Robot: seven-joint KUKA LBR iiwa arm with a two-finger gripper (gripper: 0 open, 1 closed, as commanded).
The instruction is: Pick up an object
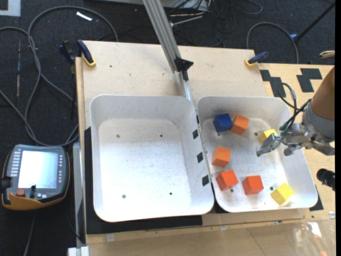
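The nearest thing I could pick up is a small yellow block (267, 134), lying in the right bin (298, 159) just beside my fingertips, at their upper left. My gripper (273, 145) hangs over the right-hand part of that bin, pointing left across it. I cannot tell whether my fingers are spread or closed; they are small and blurred against the white floor. Nothing is visible between them, so I judge that I hold nothing yet.

Other blocks lie scattered across the same bin. A blue block (222, 122) and an orange block (240, 124) sit touching or nearly touching near the far wall. A second orange block (221, 156) lies alone towards the bin's left wall. Nearer the front edge, a red-orange block (228, 179) and a red block (252, 184) sit near each other. A second yellow block (282, 193) rests in the front right corner.

My arm (322, 111) reaches in from the right, grey with an orange band. The left bin (106, 143) is beside the right one, their walls touching. Both rest on a pale wooden bench (138, 68). A handheld control screen (34, 172) lies on the dark floor at the left.

As I judge it, the task is at an early stage: I am positioned close to a block, but the grasp and the lift remain to be done.
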